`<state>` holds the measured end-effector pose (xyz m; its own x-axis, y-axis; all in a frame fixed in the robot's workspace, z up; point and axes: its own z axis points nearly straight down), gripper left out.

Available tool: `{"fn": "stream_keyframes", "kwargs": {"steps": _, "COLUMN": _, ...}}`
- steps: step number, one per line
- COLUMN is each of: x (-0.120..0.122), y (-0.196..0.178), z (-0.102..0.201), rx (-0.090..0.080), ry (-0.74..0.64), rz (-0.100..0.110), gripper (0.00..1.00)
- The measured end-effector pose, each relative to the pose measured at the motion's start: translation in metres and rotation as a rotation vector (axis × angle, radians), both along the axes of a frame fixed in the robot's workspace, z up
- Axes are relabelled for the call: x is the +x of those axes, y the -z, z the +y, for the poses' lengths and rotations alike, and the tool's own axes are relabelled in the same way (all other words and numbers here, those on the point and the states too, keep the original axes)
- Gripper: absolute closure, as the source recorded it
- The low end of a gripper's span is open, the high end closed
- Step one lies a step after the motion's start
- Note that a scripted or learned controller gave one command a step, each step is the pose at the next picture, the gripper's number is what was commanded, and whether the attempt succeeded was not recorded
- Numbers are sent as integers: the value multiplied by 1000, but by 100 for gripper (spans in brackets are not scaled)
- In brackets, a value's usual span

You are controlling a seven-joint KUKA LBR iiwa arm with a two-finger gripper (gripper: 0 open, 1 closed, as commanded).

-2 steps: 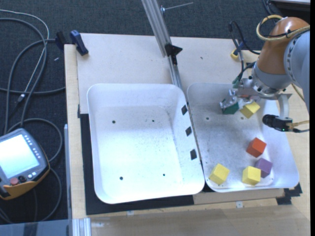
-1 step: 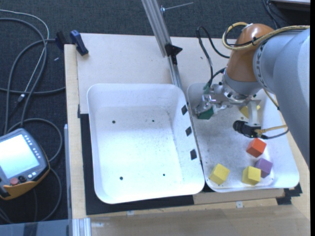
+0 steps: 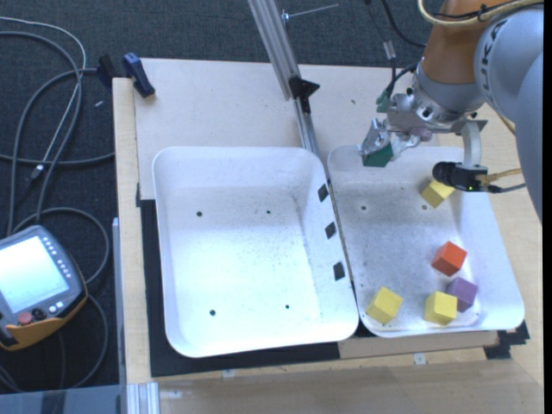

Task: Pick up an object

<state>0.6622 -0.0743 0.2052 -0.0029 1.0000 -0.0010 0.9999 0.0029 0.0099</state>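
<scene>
My gripper [image 3: 378,145] hangs over the far left corner of the right bin [image 3: 496,240], reaching in from the upper right. A small green block [image 3: 377,156] sits between its fingers, lifted above the bin floor, and the fingers are shut on it. Loose in the same bin lie a yellow block [image 3: 436,192] near the far right, an orange-red block [image 3: 448,258], a purple block [image 3: 463,291], and two more yellow blocks [image 3: 441,308] [image 3: 385,304] along the front edge.
The left bin [image 3: 168,231] stands beside the right one, with black clips [image 3: 330,229] on the shared rim. A slanted metal post [image 3: 274,41] rises behind the bins. A blue clamp [image 3: 138,74] sits at the bench's far left corner. A teach pendant [image 3: 34,283] and cables lie left of the bench.
</scene>
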Motion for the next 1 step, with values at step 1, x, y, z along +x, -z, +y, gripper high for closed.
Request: {"fn": "stream_keyframes", "kwargs": {"steps": 1, "x": 2, "y": 6, "z": 79, "rx": 4, "ry": -6, "rz": 10, "gripper": 100}}
